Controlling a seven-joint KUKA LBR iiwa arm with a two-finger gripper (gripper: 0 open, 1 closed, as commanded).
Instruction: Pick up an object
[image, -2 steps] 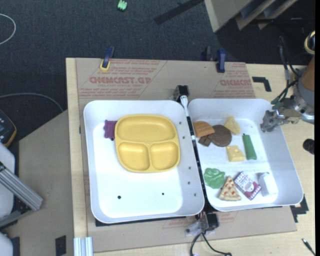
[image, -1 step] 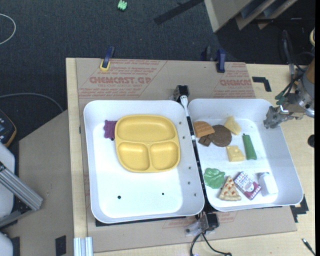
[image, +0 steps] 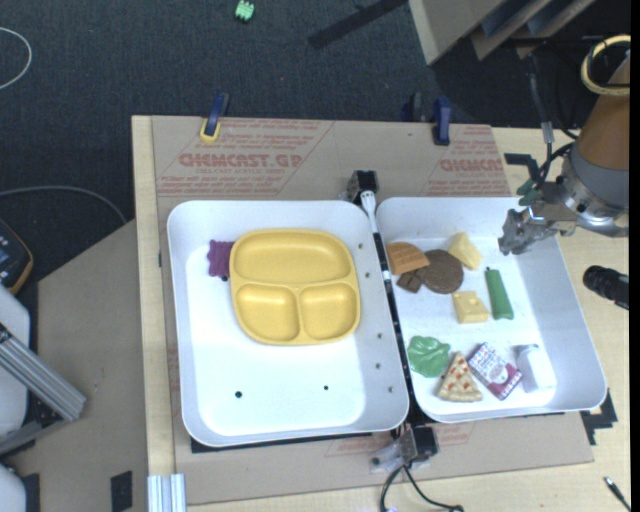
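You see gripper (image: 520, 232) over right bin (image: 570, 330) far corner, finger state unclear, nothing visibly held. Nearest item, pale yellow wedge (image: 463, 247), just left of it. Green stick (image: 498, 293) below. Left bin (image: 200, 350) holds yellow divided tray (image: 295, 285).

Bright, even overhead light falls across the bench, so the two shallow white plastic bins (image: 200, 330) read nearly washed out with faint sheen along their rims. Shadows stay soft and short beneath the yellow three-compartment tray (image: 295, 285). The dark carpeted floor (image: 100, 60) looks grainy. Small objects appear slightly soft.
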